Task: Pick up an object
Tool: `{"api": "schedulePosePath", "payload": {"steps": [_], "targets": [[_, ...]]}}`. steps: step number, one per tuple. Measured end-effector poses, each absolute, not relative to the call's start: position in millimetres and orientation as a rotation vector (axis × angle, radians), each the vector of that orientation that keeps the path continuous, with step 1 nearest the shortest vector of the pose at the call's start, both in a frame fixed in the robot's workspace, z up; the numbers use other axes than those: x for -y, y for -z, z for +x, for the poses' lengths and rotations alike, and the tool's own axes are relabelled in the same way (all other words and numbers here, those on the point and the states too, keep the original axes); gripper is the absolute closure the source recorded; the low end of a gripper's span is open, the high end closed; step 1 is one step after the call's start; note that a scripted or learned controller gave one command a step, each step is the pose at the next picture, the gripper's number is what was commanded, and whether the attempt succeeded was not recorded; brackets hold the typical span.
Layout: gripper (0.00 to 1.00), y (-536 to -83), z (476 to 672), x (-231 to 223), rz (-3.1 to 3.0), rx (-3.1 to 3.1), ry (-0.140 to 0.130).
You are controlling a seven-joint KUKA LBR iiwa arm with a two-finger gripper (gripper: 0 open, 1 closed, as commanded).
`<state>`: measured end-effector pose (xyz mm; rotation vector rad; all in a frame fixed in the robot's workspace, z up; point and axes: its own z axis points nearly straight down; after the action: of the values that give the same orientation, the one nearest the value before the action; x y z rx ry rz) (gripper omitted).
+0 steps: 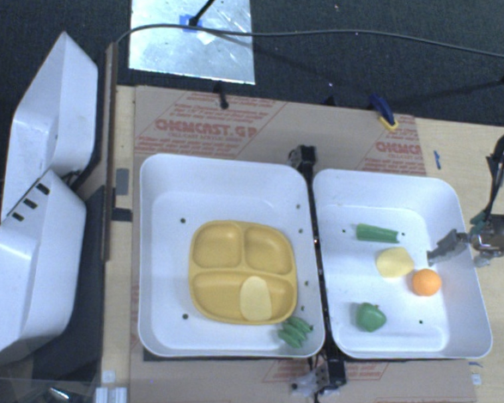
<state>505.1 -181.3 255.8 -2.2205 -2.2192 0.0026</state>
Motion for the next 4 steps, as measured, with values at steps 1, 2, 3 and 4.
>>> {"api": "schedulePosePath", "payload": {"steps": [1,2,3,4], "targets": [[0.0,-257.5,505.8,181.3,-2.222,2.222,0.001],[0.0,-200.4,496.9,178.7,-2.219,2.219,-0.003],[0.0,-156.3,496.5,185.6,-2.22,2.219,-0.002],[0.0,-107.4,503.8,179.7,-2.219,2.22,-0.002]]}}
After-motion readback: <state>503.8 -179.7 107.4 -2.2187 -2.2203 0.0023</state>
